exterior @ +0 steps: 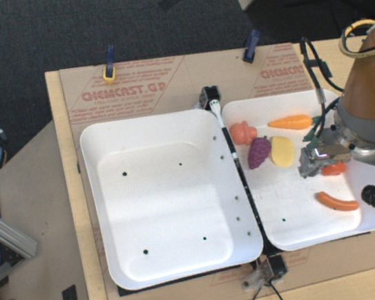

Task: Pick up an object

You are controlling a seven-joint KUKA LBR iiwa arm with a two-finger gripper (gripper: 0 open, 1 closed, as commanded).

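Arm low over the right bin point(304, 229), hand point(313, 160) just above a small red piece point(333, 169) near the bin's 3 o'clock edge. Whether the hand is spread or pressed together, cannot tell. Looks like the descent-to-grasp step. Next: settle squarely, close, lift. Orange sausage-shaped toy point(336, 201) at 5 o'clock.

Bench point(83, 196) bears 2 white bins: left point(102, 137), right point(284, 236).

"CHEMCAST" on the brown board point(137, 83)
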